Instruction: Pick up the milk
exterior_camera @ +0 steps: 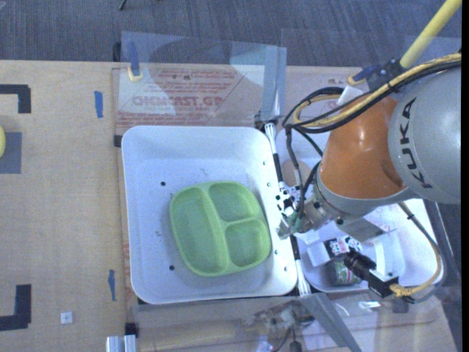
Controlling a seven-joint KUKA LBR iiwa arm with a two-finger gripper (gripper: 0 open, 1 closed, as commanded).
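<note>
The grey arm with its orange band reaches down over the right bin and covers most of it. The gripper sits low at that bin's left wall, next to the divider between the bins. Just below the wrist lies a white carton-like item with a dark label, which may be the milk. A small dark green object lies beside it. I see nothing held by the gripper.
The left bin holds a green divided plate. Cables loop around the wrist. A clear sheet over printed cardboard lies behind the left bin. Wooden bench extends to the left.
</note>
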